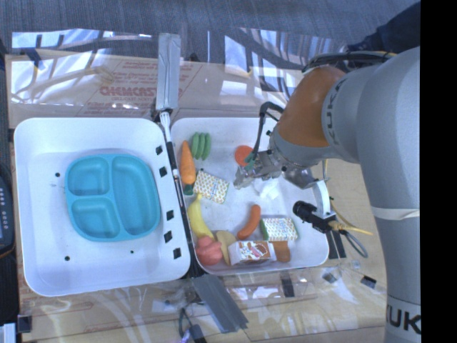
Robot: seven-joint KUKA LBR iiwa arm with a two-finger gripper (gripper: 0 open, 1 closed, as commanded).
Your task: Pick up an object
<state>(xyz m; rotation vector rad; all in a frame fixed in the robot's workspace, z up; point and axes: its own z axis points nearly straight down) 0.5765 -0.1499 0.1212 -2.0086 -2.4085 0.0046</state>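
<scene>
Likely target: small round orange-red toy fruit [243, 153] in upper middle of right white bin [314, 259], just beside gripper [248, 174]. Gripper hovers low over bin floor; open or closed, cannot tell. Step in hand, by my reading: approach, nothing seen held. Next move calls for centring over fruit, then descent. Nearby clutter: patterned yellow-white packet [211, 186], orange plastic carrot [187, 164], orange sausage-shaped toy [249, 221]. Left bin holds blue divided plate [112, 195].

A robotics lab. A grey industrial arm [371, 120] with an orange band reaches over a bench [107, 91] covered in cardboard and clear plastic sheet. On the bench sit two white bins [28, 213] side by side, the one beneath the arm full of toy food [187, 164], beside loose cables [350, 234].
</scene>
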